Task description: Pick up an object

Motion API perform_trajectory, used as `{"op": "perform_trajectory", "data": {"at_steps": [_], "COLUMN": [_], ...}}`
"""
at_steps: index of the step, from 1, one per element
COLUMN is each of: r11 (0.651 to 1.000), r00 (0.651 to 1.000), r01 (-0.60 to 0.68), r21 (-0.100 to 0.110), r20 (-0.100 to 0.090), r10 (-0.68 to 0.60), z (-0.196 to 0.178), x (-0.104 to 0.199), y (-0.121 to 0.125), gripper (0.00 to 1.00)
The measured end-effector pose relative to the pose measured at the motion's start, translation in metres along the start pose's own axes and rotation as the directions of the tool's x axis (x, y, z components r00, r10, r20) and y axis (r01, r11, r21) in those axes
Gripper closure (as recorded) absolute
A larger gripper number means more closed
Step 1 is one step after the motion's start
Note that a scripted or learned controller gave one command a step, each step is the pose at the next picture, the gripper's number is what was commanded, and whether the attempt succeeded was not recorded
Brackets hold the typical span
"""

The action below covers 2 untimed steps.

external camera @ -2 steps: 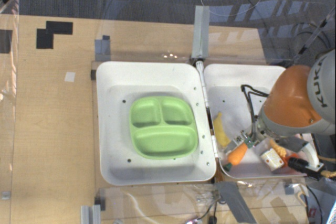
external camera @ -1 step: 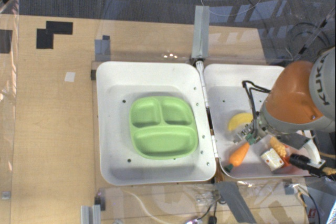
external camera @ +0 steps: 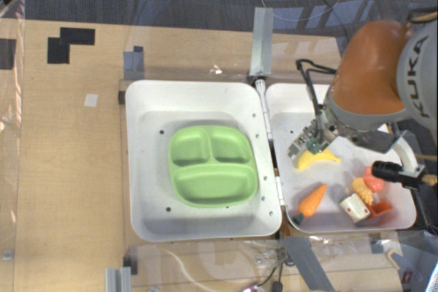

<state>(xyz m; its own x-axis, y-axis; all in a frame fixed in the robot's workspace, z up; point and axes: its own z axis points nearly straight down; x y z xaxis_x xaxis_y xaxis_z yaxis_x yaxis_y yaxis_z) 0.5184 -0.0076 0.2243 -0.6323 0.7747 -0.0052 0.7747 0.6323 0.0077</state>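
The right bin [external camera: 287, 102] holds a yellow banana-shaped toy [external camera: 319, 159], an orange carrot toy [external camera: 312, 200], and a cluster at the right: a pink-red piece [external camera: 374, 181], a yellow corn-like piece [external camera: 362, 191], a white block [external camera: 354, 208] and a red piece [external camera: 380, 208]. My gripper [external camera: 306, 144] hangs low over the right bin, just above and left of the yellow toy. I cannot make out what lies between its tips. The arm's orange band [external camera: 373, 68] covers the bin's back right part.
The left bin [external camera: 147, 167] carries a green three-compartment plate [external camera: 212, 165]. A metal divider post [external camera: 261, 41] stands behind the seam between the bins. Black cables [external camera: 311, 89] loop by the wrist. Wooden bench lies to the left.
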Motion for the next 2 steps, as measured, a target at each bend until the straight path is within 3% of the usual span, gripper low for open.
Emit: {"op": "perform_trajectory", "data": {"at_steps": [1, 2], "r11": [0.968, 0.968], "r00": [0.968, 0.968], "r01": [-0.252, -0.251], "r21": [0.002, 0.002], "r20": [0.002, 0.001], "r10": [0.252, 0.251], "z": [-0.0860, -0.0858], "x": [-0.0989, -0.0986], "y": [-0.0081, -0.0078], "gripper": [1.00, 0.00]}}
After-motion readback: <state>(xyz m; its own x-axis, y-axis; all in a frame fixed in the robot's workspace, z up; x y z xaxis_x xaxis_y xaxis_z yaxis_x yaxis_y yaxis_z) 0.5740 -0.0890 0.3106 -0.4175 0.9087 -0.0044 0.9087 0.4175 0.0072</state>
